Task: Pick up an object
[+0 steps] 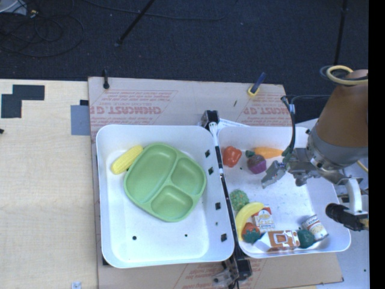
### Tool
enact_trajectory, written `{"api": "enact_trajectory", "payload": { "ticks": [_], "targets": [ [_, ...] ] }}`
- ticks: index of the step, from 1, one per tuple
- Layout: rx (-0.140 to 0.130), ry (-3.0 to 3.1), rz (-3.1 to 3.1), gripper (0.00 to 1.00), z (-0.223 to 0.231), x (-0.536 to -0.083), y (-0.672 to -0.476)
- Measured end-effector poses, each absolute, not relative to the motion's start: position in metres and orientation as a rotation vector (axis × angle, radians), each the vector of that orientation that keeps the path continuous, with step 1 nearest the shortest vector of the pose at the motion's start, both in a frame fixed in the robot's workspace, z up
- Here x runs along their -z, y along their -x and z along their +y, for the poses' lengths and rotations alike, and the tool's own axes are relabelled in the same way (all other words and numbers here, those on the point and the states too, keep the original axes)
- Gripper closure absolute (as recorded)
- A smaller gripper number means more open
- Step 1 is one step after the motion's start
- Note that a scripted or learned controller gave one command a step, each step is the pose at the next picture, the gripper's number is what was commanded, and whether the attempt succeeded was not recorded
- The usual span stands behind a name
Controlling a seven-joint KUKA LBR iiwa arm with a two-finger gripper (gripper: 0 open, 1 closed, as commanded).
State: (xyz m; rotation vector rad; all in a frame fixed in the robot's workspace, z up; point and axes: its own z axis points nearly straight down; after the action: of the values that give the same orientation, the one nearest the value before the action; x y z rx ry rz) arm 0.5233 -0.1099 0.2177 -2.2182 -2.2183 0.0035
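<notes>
Bright, even light, white bins glaring — soft, perhaps slightly blurred

Robotics lab bench. Evidence: two white bins (114, 161) clamped side by side on printed cardboard (138, 104) over a plywood tabletop (42, 191); toy foods (255, 215) as test objects; loose cables (54, 17) on dark carpet (210, 35) behind.

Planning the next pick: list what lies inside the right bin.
The right bin holds a red pepper, carrot, purple piece, broccoli, banana, small boxes and a can. The arm covers its far right side.
</notes>
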Motion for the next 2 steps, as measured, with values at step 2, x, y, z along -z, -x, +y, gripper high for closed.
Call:
{"api": "enact_trajectory", "payload": {
  "ticks": [2],
  "targets": [
    [-0.011,2.209,-2.219,0.0,-0.116,-0.086,-0.642]
  ]
}}
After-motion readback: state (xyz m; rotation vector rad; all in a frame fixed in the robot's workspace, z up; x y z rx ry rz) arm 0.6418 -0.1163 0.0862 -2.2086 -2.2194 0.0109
